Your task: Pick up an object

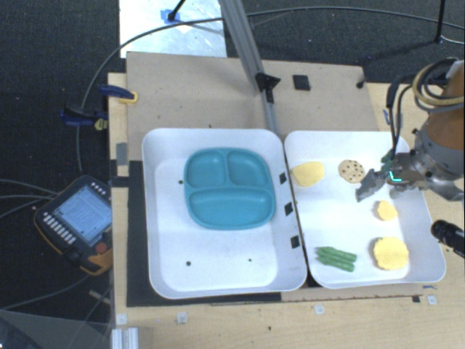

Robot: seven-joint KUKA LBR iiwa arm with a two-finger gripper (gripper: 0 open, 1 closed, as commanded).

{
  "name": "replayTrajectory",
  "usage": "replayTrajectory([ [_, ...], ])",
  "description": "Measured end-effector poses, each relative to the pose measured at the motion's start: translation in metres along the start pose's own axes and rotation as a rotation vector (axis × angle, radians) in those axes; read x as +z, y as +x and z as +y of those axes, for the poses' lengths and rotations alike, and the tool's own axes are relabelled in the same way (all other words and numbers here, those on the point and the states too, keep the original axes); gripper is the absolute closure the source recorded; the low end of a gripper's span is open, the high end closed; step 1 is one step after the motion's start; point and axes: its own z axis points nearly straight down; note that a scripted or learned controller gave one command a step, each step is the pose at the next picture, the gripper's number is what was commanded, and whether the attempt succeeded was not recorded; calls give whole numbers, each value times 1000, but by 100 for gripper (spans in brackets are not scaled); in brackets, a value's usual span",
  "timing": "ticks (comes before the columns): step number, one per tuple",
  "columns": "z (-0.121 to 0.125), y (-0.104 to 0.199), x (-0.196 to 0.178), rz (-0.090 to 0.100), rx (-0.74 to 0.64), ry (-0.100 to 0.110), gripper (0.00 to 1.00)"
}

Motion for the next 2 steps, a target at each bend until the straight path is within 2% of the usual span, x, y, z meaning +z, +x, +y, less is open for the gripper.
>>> replayTrajectory([
  [1,0,0,0,0,0,-1,0],
  [2,-3,-1,42,0,4,2,0],
])
